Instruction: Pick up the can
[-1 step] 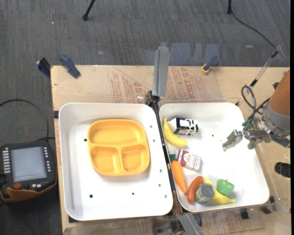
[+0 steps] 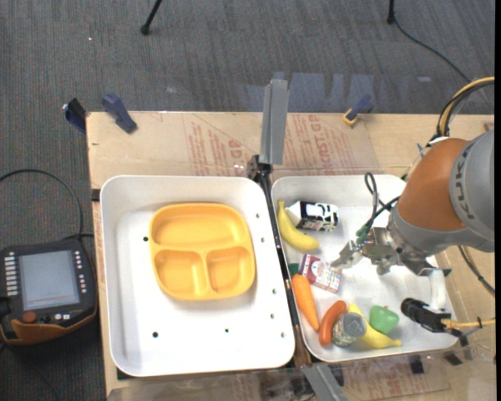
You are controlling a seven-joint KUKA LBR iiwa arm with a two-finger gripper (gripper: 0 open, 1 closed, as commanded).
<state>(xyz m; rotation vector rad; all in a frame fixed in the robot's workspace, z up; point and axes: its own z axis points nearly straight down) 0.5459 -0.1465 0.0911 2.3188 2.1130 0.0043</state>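
Right bin (image 2: 361, 184) on the tabletop (image 2: 192, 144): can (image 2: 348, 329) lying near the front edge, silver end facing up, touching a red pepper (image 2: 331, 322) on its left and a small banana (image 2: 376, 334) on its right. Claw (image 2: 351, 253) hovering above the bin's middle, well apart from the can, farther back and slightly right. Cannot tell whether open or closed; nothing seen gripped. Yellow divided plate (image 2: 203, 250) in the left bin (image 2: 125, 307).
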